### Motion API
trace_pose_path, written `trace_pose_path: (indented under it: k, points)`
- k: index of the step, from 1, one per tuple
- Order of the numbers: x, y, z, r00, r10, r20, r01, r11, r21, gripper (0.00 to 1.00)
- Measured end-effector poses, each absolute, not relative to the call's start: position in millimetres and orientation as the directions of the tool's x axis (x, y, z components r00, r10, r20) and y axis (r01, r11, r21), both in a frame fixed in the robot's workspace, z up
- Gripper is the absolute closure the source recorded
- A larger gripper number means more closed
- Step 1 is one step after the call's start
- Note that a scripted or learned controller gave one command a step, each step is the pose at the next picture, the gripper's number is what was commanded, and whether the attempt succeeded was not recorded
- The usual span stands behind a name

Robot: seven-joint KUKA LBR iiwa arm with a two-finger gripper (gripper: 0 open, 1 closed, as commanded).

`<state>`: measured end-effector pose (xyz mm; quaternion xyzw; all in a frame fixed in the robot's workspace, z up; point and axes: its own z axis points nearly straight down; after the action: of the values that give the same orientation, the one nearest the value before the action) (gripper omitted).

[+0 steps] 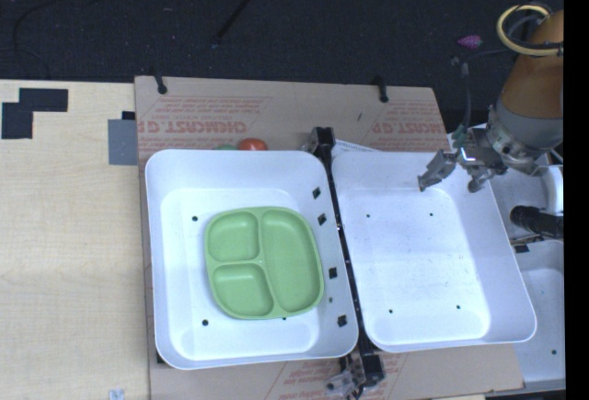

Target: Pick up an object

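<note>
Reach is what you should weigh first: the hand (457,170) hangs over the upper right corner of the right bin (433,320), close to where the arm (532,85) comes in, with its two fingers apart and nothing between them. That spread suits a descent onto something, but your only clear candidate, the green tray (264,261), lies in the left bin (175,205), well apart from the hand and across the divider (336,237) between the bins. The tray sits flat, roughly mid-bin and turned a little, its three compartments facing up. Lying low like that, it offers you mainly its rim and the ridges between compartments, so I judge a pinch on an edge likelier to work than any grip across its width. A small red thing (252,145) peeks out just behind the left bin's back wall, on the cardboard (276,113) that covers the worktop (64,233) under both bins; you cannot tell what it is. As things lie, the pickup has not begun, and you would need to carry the hand leftward first.
</note>
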<state>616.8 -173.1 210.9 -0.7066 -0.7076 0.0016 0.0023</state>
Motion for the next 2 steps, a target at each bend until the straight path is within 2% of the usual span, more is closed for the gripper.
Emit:
trace_pose_path:
  k: [1, 2]
  points:
    - [622.3, -167.0, 164.8, -0.004, 1.0, 0.001, 1.0, 0.004, -0.005, 0.0]
    - [617.0, -166.0, 121.1, -0.001, 1.0, 0.001, 1.0, 0.001, -0.005, 0.0]
